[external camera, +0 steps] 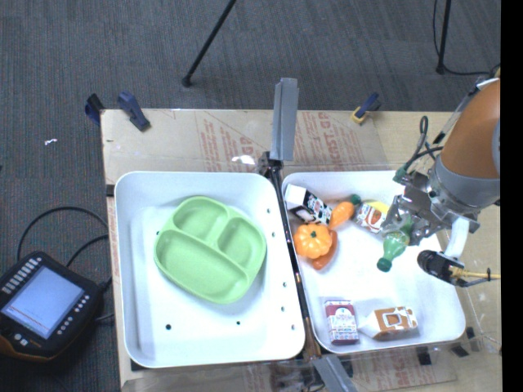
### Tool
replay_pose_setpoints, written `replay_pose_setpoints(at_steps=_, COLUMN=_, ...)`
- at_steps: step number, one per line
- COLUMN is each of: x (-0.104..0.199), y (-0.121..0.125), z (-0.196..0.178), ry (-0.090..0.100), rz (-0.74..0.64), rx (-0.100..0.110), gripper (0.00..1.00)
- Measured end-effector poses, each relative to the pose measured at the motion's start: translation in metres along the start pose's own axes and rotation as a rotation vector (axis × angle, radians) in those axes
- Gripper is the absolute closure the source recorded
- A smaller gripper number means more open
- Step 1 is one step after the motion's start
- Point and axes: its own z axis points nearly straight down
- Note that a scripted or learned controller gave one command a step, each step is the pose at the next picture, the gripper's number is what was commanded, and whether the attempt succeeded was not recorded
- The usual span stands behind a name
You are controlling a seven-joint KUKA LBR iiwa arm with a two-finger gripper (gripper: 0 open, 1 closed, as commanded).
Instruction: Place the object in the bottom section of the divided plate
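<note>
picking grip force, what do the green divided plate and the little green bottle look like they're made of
Green divided plate: likely moulded plastic, matte, with an even pale colour, soft rounded ridges and no sharp glare.
Green bottle: probably glossy plastic, a toy by its look; small bright highlights on its body. Too small to be sure.

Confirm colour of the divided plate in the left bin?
Light green divided plate, plain with no pattern, seen in the camera view.

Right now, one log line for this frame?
tool: over right bin, at green bottle | grasp: unconfirmed | divided plate: left bin, nothing placed
</note>
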Motion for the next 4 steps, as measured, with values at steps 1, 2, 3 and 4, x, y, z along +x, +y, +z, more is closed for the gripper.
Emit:
replay_pose_setpoints(at_steps=1, x=-0.016, y=-0.016, z=0.058, ry=0.001, rz=-0.312, rx=-0.001, gripper=1.0)
replay_pose_setpoints(at_steps=2, x=0.053, y=-0.036, z=-0.004, ry=0.0, rz=-0.515, rx=-0.005, gripper=1.0)
replay_pose_setpoints(at_steps=3, x=0.044, y=-0.042, z=0.074, ry=0.0, rz=-0.398, rx=0.0, gripper=1.0)
replay_pose_setpoints(at_steps=4, x=0.042, y=-0.042, z=0.065, ry=0.0, rz=-0.392, rx=0.005, gripper=1.0)
